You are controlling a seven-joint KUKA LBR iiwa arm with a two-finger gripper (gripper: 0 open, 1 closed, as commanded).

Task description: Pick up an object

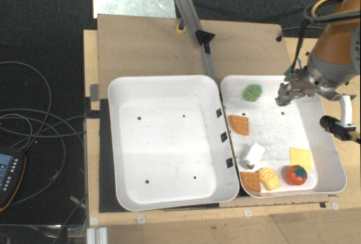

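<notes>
Camera view: gripper (285,96) hangs near the right bin's (324,124) back edge, nothing held, fingers unclear; it may miss the green toy (252,92).

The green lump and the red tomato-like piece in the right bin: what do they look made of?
The green lump has a knobbly, matte surface, like moulded plastic or foam toy broccoli; the view leaves that open. The red piece is smooth with a slight sheen and a green top, probably hard plastic play food. The right bin holding them looks like thin white formed plastic.

Grey arm (333,62); orange band; black cables
</notes>
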